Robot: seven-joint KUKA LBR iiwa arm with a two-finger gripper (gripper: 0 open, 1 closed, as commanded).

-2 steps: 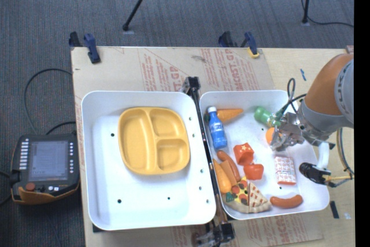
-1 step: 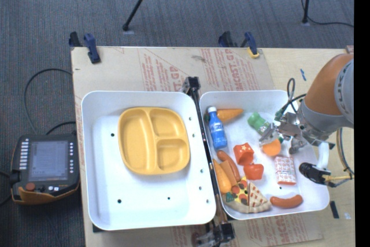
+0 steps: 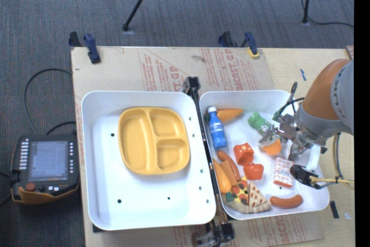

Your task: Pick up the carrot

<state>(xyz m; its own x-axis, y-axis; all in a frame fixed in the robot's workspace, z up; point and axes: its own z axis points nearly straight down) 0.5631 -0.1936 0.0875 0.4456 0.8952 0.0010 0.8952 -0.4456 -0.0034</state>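
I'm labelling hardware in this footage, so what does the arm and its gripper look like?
The arm is a rounded grey body with a broad orange band above the wrist. Its gripper is a small grey metal assembly. Thin dark cables loop around the wrist.

Landmark: blue bottle [image 3: 217, 129] in the right bin [image 3: 252, 95].

- Carrot [image 3: 230, 114] lies just right of the bottle's cap, nearly touching it; approach from the bottle side is tight.
- Bare bin floor right of the carrot, up to the green piece [image 3: 258, 121]; far wall close behind it.
- Below the bottle: packed. Red pieces [image 3: 248, 162], orange sticks [image 3: 225, 173], pizza slice [image 3: 250, 195], sausage [image 3: 285, 201].
- Arm [image 3: 326, 104] and gripper [image 3: 279, 139] occupy the bin's right side.
- Left of the bottle: bin walls, then the left bin [image 3: 104, 194] with the yellow tray [image 3: 154, 140]; bare floor around the tray.
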